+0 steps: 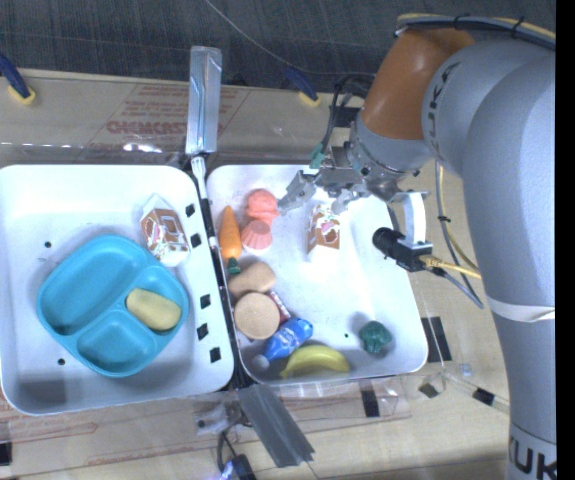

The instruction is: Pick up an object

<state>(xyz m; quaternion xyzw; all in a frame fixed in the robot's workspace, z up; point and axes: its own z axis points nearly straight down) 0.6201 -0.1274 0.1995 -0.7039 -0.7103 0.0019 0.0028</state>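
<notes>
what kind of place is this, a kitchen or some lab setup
Most likely a robot lab test bench, not a kitchen. Two shallow white bins sit side by side, one holding toy food such as a banana and a carrot, and a grey arm's pincer hangs above them.

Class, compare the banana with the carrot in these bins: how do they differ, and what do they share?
The banana is yellow and curved; the carrot is orange and straight. The banana lies by the near wall, the carrot along the divider. Both lie flat in the right bin.
</notes>
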